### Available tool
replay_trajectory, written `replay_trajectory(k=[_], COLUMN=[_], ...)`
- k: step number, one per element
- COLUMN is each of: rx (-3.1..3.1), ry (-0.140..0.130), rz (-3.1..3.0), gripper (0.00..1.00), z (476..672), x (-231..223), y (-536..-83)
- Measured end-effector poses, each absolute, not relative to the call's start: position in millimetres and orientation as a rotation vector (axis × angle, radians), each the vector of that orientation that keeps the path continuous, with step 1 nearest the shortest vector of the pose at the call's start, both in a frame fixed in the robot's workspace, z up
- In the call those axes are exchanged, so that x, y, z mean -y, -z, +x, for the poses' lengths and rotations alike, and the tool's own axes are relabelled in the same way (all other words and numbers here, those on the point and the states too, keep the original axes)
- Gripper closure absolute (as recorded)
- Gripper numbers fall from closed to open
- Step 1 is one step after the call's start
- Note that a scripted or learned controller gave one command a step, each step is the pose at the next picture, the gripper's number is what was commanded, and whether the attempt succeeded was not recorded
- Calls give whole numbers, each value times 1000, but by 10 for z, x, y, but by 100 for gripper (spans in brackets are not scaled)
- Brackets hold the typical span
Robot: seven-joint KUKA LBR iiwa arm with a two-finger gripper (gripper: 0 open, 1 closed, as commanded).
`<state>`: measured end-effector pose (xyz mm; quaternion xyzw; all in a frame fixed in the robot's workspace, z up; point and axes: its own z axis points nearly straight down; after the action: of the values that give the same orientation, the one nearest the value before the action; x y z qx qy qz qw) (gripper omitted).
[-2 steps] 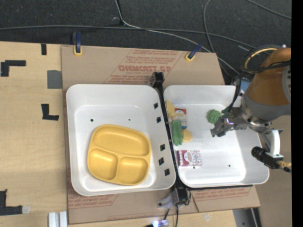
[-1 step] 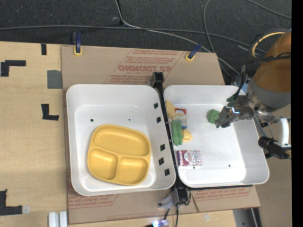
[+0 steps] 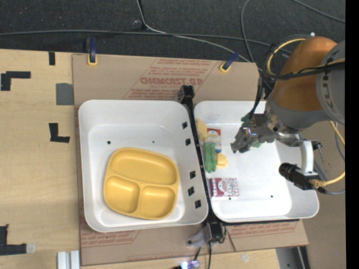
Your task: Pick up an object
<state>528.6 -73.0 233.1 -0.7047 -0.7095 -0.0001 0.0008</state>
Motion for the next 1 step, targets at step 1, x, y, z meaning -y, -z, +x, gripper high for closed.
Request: replay_trajectory(k=[1], rx=[2228], ry=[-1], rz=[-2212], gripper=[100], z=[5294], x=[119], y=[-2241])
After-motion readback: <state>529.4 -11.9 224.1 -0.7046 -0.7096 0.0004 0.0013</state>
